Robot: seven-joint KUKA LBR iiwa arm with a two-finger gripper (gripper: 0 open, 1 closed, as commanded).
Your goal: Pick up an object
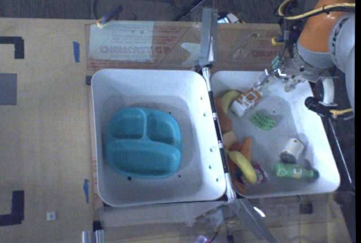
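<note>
White-and-orange box (246, 102) lies by the fingers (269, 79), whose state I cannot tell; banana (228, 100) beside it.

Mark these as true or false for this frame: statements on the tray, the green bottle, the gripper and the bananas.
1. The teal tray lies in the left bin. True.
2. The green bottle stands upright in the left bin. False: it lies on its side in the right bin.
3. The gripper is above the right bin's far edge. True.
4. The bananas lie on the teal tray. False: one banana lies in the right bin near the divider.
</note>
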